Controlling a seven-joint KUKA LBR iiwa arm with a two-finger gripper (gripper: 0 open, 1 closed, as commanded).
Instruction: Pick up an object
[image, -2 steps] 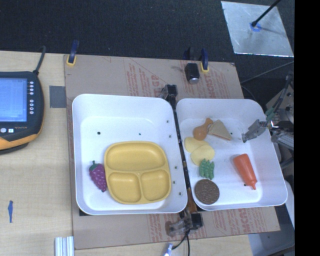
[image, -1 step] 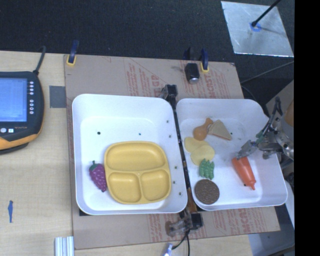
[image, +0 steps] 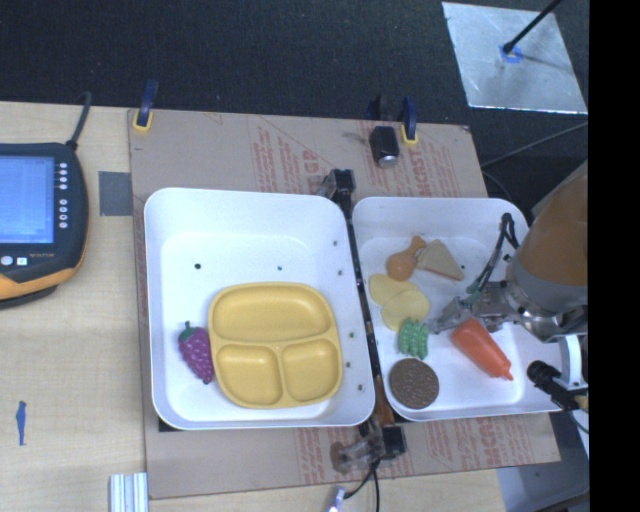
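Two white bins sit side by side on my bench, and the gripper (image: 470, 305) hangs low over the right bin (image: 445, 212), its tip just above and to the left of the orange carrot (image: 482, 348), which lies slantwise near that bin's right side. I cannot tell from this view whether the claw is released or clenched; nothing visibly sits in it. Counting the right bin, I see one carrot, one green broccoli piece (image: 413, 338) just left of the carrot, one round brown patty (image: 413, 382) at the front edge, one pale yellow chip cluster (image: 398, 296), one tan drumstick (image: 404, 262) and one beige wedge (image: 439, 261) touching it near the back. The left bin (image: 180, 225) holds one yellow divided plate (image: 274, 342) with three compartments, and one purple grape bunch (image: 196, 350) just beside the plate's left edge. My arm (image: 556, 245) reaches in from the right, its orange band above the grey wrist, bent down over the right bin's right wall. One pendant (image: 38, 222) rests on the bench at far left.
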